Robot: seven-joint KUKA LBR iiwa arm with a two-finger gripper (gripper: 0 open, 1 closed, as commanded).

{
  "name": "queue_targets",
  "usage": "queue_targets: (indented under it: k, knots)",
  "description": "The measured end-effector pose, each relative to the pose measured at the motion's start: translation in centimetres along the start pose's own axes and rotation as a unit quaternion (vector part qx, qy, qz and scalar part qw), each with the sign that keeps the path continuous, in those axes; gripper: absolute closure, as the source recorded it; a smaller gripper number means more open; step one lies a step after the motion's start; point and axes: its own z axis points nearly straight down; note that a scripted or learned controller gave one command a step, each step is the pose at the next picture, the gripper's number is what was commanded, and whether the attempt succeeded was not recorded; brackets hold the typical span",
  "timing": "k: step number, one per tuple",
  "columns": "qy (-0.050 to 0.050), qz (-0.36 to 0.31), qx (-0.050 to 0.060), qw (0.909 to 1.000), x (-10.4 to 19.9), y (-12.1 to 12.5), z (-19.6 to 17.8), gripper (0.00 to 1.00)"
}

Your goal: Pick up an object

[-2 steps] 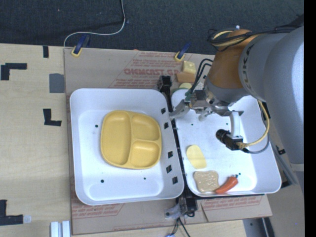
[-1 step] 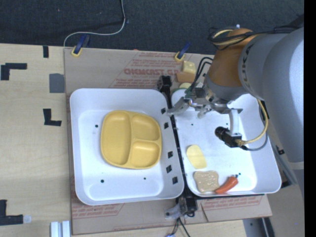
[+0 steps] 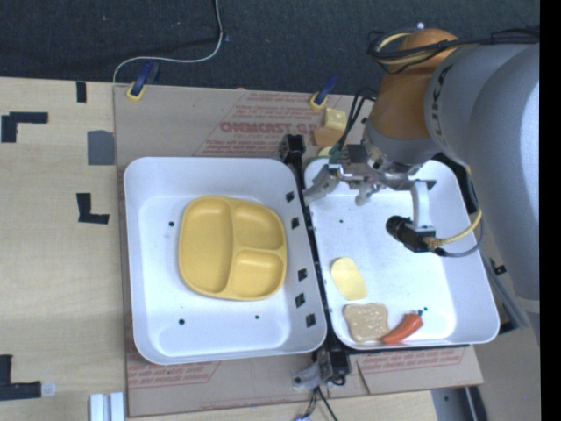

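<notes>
- The hand hangs over the top part of the right bin, close to the wall between the two bins. I cannot tell how it is set, and nothing shows between its tips.
- The things to pick up lie lower down in that same bin, well apart from the hand. There is one pale yellow block, one tan piece like bread and one orange carrot.
- The bread and the carrot touch each other near the bottom edge. The yellow block lies just above them, near but apart.
- What could go wrong: the bread and carrot sit so close that the hand may knock one while going for the other. They also lie near the bin's bottom wall, so a tip could hit the wall.
- The yellow block looks flat and low, so I think the hand may slide off it.
- The left bin holds one yellow tray with three parts.
- There are two white bins side by side on the counter.
</notes>
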Motion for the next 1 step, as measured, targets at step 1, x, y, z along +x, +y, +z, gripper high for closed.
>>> queue_targets:
  k: [1]
  knots:
    - [-0.001,0.002,0.004,1.0000,0.88,-1.99,0.38,0.00]
